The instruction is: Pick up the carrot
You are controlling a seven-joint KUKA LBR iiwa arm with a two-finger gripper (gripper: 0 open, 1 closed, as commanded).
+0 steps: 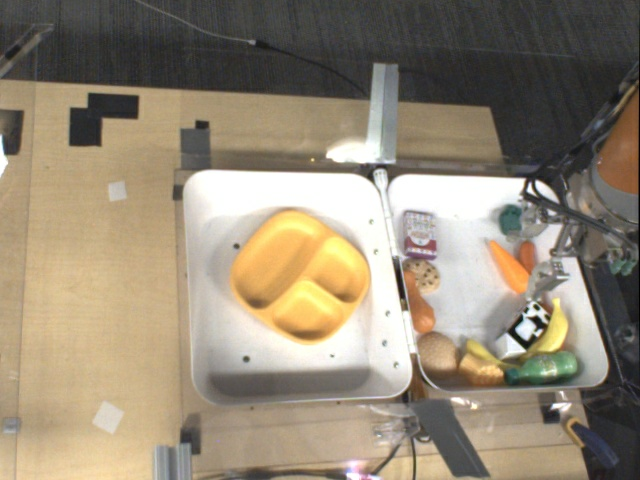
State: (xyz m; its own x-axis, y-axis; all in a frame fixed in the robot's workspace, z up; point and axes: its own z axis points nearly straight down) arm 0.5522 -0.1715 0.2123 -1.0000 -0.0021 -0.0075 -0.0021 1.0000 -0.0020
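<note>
The carrot (508, 266), orange and tapered, lies flat in the right half of the right bin (462, 200). Close against its right side sits a shorter orange piece (527, 256). My gripper (551, 271) hangs at the bin's right side, just right of the carrot and a little above the bin floor. The grey arm with its orange band (612, 168) and a tangle of cables comes in from the right edge. I see nothing held in the gripper.
Around the carrot lie a teal object (511, 218), a black-and-white box (527, 321), a banana (553, 331), a green cucumber (545, 368), a cookie (422, 275), and a snack pouch (420, 233). The left bin (205, 268) holds a yellow divided plate (300, 273).
</note>
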